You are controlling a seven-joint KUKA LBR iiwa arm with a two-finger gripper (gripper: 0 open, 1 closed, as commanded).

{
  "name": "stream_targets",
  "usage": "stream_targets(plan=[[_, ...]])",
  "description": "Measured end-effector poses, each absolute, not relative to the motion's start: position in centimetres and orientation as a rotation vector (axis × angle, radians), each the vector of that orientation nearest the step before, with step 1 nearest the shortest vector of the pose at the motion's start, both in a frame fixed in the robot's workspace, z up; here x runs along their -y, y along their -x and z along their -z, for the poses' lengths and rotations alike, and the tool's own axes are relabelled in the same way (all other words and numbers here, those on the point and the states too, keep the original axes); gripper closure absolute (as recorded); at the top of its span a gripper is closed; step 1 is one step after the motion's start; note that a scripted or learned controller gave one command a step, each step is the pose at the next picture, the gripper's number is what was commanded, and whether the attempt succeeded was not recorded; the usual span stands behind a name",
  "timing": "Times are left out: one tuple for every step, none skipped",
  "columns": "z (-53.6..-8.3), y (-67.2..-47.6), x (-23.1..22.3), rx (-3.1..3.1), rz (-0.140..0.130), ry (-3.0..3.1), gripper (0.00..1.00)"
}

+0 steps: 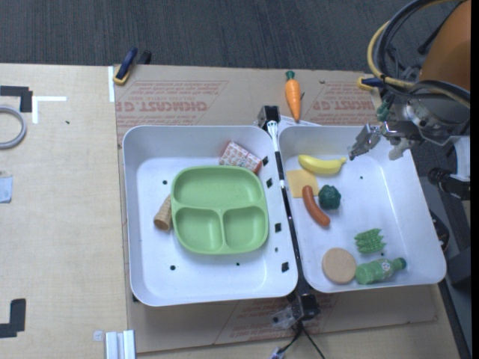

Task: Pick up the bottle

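Green bottle (pixel 379 270) apparently lies untouched, gripper (pixel 372 140) apart.

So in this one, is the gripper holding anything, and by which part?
Nothing is held. The gripper hangs over the far edge of the right bin, near the banana; the green bottle lies untouched at the bin's near end.

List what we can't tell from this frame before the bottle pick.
- Gripper: camera view, too small and blurred at the right bin's far edge to tell open from shut.
- Green bottle: label and cap detail too small to read.
- Arm: cut off by the right and top edges.
- Box: partly hidden behind the green tray; print unreadable.
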State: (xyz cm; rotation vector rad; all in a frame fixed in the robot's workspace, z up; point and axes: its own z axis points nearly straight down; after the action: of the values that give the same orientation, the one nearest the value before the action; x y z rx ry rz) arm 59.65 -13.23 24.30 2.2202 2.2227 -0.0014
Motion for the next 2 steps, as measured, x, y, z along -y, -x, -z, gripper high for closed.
stream_targets(plan=[[-25.3, -59.7, 13.3, -2.223, 0.002, -2.217, 1.00], [-21.0, -54.6, 7.3, -2.192, 0.002, -2.251, 1.00]])
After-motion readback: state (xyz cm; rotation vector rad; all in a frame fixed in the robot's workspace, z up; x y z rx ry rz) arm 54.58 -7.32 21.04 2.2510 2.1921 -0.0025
